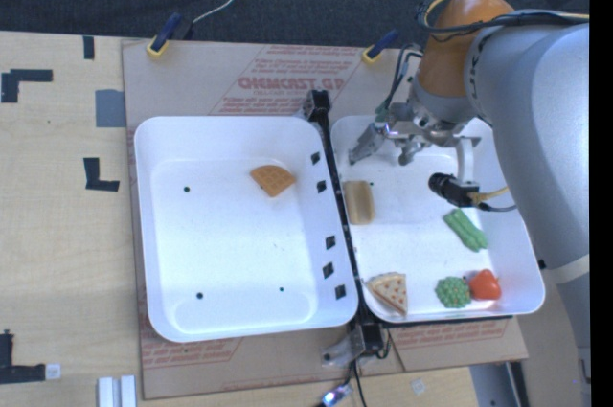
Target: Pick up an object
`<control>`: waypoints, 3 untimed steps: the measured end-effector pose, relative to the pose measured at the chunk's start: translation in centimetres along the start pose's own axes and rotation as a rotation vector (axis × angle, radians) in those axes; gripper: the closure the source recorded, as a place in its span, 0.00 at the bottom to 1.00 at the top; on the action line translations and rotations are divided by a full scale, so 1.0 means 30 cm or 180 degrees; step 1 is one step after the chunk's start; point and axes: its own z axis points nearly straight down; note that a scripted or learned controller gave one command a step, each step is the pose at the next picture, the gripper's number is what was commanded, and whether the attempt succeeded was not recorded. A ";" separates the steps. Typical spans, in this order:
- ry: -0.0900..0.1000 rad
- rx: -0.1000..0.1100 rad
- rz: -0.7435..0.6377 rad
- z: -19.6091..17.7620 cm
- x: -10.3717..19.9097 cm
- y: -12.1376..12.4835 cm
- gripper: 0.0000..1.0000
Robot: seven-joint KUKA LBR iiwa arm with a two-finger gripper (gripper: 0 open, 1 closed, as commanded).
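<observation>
My gripper [386, 149] hangs over the far part of the right bin [530, 292], fingers spread open with nothing between them. A tan bread-like block [358, 202] lies just in front of it, by the bin's left wall. Further right lies a green pea pod [465, 230]. Along the near wall sit a pizza-like wedge [389, 292], a green broccoli [452, 291] and a red tomato-like piece [486, 284]. In the left bin [144, 142] an orange waffle piece [272, 179] lies alone toward the back.
The grey arm with its orange band [460, 41] fills the upper right and overhangs the right bin's far corner. A black clip strip [330, 204] joins the two bins. Both bins rest on a cardboard sheet [278, 79] held by clamps.
</observation>
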 end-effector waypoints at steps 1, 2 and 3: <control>0.0000 0.0004 0.0001 0.028 0.006 -0.001 0.00; -0.0001 0.0001 0.0000 0.033 0.020 0.000 0.00; -0.0001 0.0001 0.0001 0.029 0.030 0.000 0.00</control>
